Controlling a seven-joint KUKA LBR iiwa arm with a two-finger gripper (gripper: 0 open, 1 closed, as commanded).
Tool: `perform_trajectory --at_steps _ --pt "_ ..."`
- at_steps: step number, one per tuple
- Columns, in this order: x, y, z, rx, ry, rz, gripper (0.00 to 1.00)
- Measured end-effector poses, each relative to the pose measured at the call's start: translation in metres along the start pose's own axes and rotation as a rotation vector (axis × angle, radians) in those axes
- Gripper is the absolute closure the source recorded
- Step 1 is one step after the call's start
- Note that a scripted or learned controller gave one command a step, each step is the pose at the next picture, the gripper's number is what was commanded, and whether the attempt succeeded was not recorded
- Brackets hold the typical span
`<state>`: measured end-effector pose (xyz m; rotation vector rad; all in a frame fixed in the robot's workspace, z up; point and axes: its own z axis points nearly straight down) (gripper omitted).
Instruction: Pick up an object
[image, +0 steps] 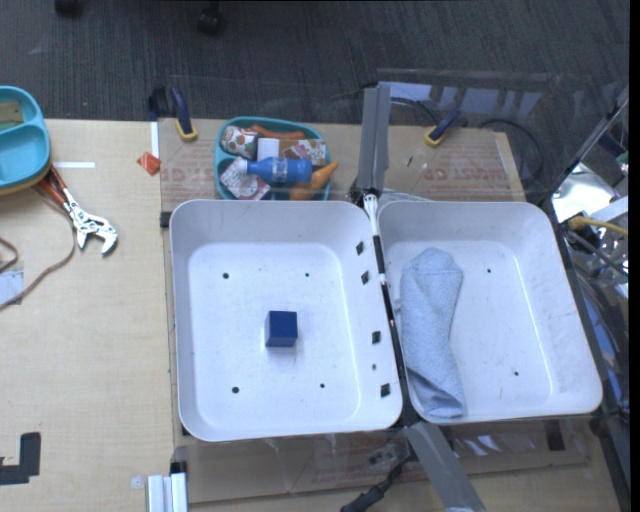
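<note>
Smooth white plastic bins (190, 300), soft grey cloth (432, 330).

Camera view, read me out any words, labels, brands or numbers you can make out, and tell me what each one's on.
None can be read.
Bench behind the bins: faint reddish printed lettering, too blurred to read.
Small blue bottle in the teal tub: white label, too small to read.
Blue block, grey cloth, wrench: no text visible.
</note>
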<state>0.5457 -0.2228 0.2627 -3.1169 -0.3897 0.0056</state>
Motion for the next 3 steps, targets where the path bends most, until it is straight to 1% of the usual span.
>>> perform_trajectory --at_steps 1,2,3 --pt "-0.015 -0.056 0.155 0.003 -0.001 0.045 1.00" --pt "-0.029 -0.025 0.056 0.000 0.001 -0.016 1.00" --pt "-0.011 -0.055 0.135 0.002 -0.002 0.035 1.00"
